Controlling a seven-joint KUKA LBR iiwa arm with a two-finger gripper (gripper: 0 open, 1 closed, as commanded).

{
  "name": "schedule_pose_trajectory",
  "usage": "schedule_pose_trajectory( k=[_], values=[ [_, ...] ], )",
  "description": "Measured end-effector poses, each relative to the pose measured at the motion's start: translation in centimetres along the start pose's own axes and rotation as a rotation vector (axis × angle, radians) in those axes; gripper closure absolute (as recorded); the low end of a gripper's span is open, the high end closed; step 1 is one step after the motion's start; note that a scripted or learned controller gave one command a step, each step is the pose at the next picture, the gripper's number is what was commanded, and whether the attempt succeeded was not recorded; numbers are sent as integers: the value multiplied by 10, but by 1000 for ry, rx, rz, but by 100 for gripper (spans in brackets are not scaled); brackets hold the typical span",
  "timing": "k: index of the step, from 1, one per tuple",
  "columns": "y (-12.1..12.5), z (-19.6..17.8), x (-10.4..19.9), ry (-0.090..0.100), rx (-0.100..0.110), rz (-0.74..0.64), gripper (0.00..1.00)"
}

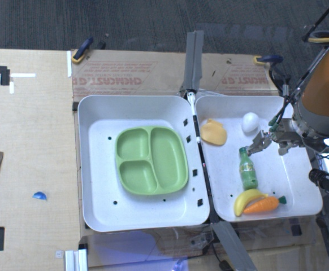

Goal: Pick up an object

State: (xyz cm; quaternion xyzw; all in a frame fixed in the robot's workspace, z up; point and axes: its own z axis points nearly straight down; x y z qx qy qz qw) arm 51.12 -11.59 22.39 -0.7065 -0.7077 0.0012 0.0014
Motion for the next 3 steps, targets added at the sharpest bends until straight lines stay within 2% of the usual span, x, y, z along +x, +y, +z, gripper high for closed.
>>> schedule_pose_trajectory(
  k=[1, 2, 3],
  values=[
    [36, 132, -7, -1, -4, -52, 0],
    [35, 124, -8, 0, -2, -47, 100],
    [0, 133, -33, 0, -2, -80, 100]
  ],
)
